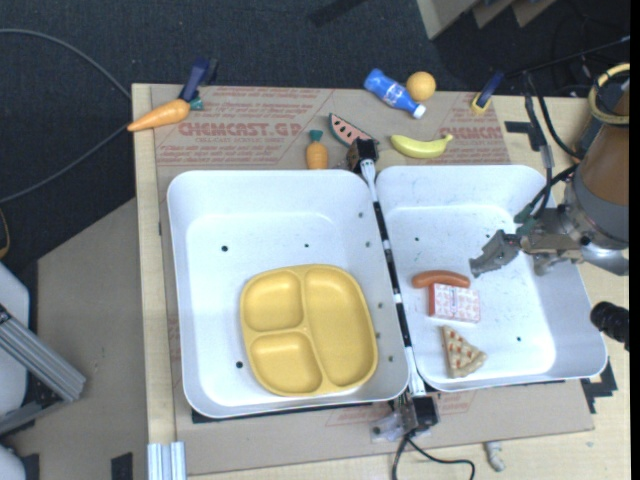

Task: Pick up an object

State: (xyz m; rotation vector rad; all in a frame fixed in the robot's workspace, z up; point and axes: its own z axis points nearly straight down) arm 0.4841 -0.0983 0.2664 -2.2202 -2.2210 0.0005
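Observation:
In the right bin [440, 203] lie a red sausage [441, 280], a pink-and-white wafer block [455, 304] just below it, and a pizza slice [461, 352] near the front wall. My gripper [492, 255] hangs over the right bin, to the right of and slightly above the sausage. Its dark fingers point left and nothing shows between them. The arm comes in from the right edge.
The left bin [210, 218] holds a yellow divided plate [307, 326]. Behind the bins on the cardboard lie a carrot [160, 116], a watermelon slice [346, 128], a banana [420, 145], a blue bottle [393, 92] and an orange [422, 85].

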